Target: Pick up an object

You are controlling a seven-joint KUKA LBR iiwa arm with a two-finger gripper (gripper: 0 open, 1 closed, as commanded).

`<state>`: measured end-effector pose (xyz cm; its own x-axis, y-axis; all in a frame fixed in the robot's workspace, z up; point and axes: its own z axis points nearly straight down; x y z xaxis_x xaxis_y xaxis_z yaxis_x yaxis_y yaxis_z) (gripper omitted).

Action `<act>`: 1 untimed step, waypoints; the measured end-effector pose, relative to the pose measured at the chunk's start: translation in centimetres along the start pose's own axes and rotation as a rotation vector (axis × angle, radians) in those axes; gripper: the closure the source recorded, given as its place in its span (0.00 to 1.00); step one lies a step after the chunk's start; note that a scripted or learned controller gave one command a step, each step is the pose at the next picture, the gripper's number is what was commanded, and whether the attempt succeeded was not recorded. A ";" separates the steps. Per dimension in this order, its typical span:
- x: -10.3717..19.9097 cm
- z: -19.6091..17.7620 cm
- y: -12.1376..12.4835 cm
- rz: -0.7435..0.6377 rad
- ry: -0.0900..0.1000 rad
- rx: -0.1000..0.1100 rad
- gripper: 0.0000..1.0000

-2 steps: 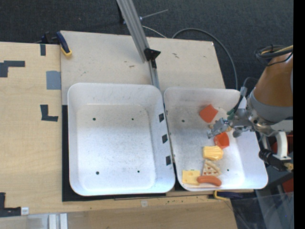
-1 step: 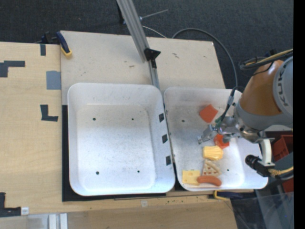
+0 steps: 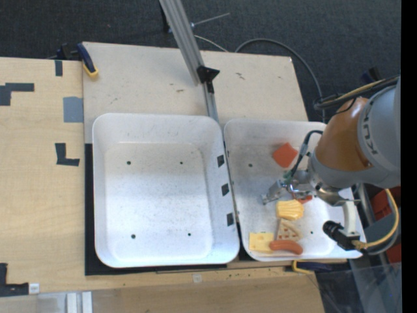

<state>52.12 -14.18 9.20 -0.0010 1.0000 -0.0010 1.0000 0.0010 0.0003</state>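
My gripper (image 3: 284, 190) is low in the right bin (image 3: 247, 142), near its middle, with the grey and orange arm (image 3: 345, 145) reaching in from the right. Just below the gripper lies a yellow corn-like piece (image 3: 290, 209); whether they touch is unclear. An orange-red block (image 3: 285, 154) sits a little above the gripper. Toward the front of the bin lie a tan wedge (image 3: 287, 229), a yellow cheese-like slab (image 3: 260, 241) and a red sausage (image 3: 286, 246). Nothing visible is lifted off the bin floor.
The left bin (image 3: 104, 175) stands beside the right one, their rims touching. A slanted metal pole (image 3: 186, 34) rises behind the bins. A yellow clamp (image 3: 88, 60) sits on the bench's far left corner. Cables run at the right.
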 end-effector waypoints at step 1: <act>0.1 -1.1 0.0 -0.001 0.001 0.000 1.00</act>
<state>52.15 -14.12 10.34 -0.0023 1.0000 0.0001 1.0000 0.0023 0.0002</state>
